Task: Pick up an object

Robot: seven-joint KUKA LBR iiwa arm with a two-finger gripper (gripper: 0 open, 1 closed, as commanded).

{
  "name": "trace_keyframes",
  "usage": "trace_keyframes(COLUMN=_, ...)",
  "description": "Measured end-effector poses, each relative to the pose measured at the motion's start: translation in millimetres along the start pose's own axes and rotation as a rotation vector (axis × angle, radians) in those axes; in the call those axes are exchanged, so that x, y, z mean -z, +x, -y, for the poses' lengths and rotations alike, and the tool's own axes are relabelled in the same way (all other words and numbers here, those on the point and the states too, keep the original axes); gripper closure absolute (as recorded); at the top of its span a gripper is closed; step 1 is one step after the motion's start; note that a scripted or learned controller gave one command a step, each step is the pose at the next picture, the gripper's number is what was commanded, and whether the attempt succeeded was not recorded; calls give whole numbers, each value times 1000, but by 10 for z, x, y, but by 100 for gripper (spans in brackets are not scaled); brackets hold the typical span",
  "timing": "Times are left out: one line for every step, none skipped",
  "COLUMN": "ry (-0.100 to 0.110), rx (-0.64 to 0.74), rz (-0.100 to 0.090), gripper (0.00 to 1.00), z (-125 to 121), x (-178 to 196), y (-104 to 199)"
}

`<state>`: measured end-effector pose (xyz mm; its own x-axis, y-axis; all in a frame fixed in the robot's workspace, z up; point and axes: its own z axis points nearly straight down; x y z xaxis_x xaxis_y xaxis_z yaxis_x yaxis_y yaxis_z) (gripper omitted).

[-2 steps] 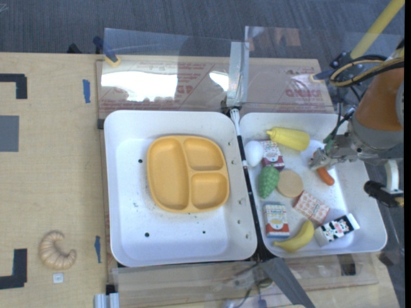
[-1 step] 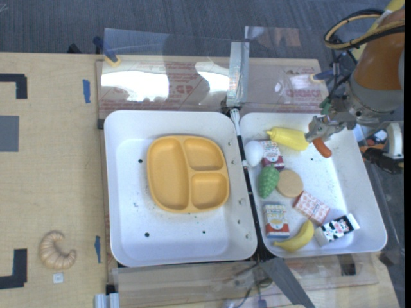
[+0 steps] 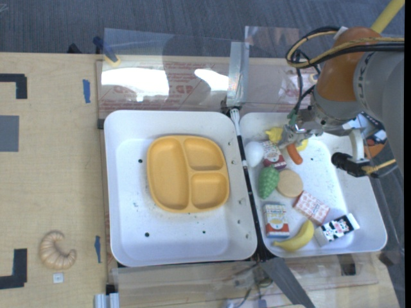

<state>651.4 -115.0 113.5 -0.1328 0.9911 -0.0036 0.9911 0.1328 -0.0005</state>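
Observation:
The right bin (image 3: pixel 347 191) holds several toy foods: a white egg (image 3: pixel 254 153), a yellow piece (image 3: pixel 275 134), an orange carrot-like piece (image 3: pixel 293 154), a red and white packet (image 3: pixel 272 158), a green item (image 3: pixel 268 181), a tan round biscuit (image 3: pixel 290 184), a pink box (image 3: pixel 311 206), a small carton (image 3: pixel 275 218), a banana (image 3: pixel 295 237) and a black-and-white carton (image 3: pixel 337 228). My gripper (image 3: pixel 297 133) hangs low over the bin's far part, just above the carrot-like piece and beside the yellow piece. I see nothing held in it.
The left bin (image 3: pixel 122 191) carries a yellow divided plate (image 3: pixel 188 172). A croissant (image 3: pixel 56 249) lies on the wooden bench at the lower left. A clear plastic wall (image 3: pixel 192 76) stands behind both bins. A black part of the arm (image 3: pixel 350 164) sticks out over the right bin.

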Motion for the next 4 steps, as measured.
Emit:
trace_keyframes(ry=30, rx=212, rz=3, gripper=100, z=-113, x=-38, y=-61)
trace_keyframes(ry=-9, rx=-140, rz=-3, gripper=100, z=-238, x=757, y=463)
trace_keyframes(ry=4, rx=-61, rz=-4, gripper=100, z=-162, x=273, y=130)
trace_keyframes(ry=-3, rx=-508, rz=-4, gripper=100, z=-247, x=730, y=630)
